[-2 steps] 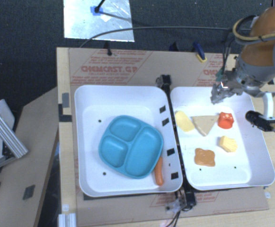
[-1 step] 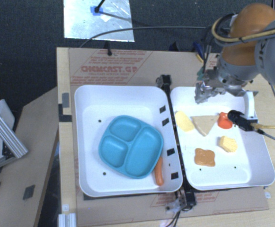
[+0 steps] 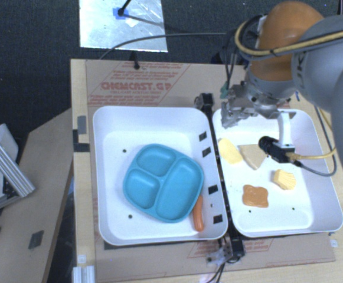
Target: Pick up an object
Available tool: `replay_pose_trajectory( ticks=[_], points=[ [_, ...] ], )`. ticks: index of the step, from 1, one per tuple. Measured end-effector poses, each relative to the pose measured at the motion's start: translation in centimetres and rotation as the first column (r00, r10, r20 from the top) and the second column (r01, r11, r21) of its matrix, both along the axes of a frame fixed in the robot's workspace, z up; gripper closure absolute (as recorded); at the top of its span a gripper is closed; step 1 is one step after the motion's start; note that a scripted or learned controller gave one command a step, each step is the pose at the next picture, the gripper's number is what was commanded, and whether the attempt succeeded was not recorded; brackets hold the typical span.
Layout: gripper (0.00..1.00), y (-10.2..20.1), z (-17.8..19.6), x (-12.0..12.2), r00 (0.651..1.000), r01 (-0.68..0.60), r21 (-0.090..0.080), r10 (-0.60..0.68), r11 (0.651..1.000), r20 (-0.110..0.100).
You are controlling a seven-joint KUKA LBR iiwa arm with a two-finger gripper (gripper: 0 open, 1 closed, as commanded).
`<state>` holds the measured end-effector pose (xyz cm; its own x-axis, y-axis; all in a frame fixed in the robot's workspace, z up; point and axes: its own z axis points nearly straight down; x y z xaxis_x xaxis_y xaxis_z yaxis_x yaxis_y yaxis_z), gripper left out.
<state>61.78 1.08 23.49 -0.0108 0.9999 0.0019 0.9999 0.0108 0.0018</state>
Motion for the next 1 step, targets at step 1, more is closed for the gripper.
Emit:
replay_pose_trajectory(
  ticks=[1],
  points=[
    [1.00, 4.29, -0.39, 0.82, 1.000, 0.001, 0.000, -0.001, 1.000, 0.001]
  ],
)
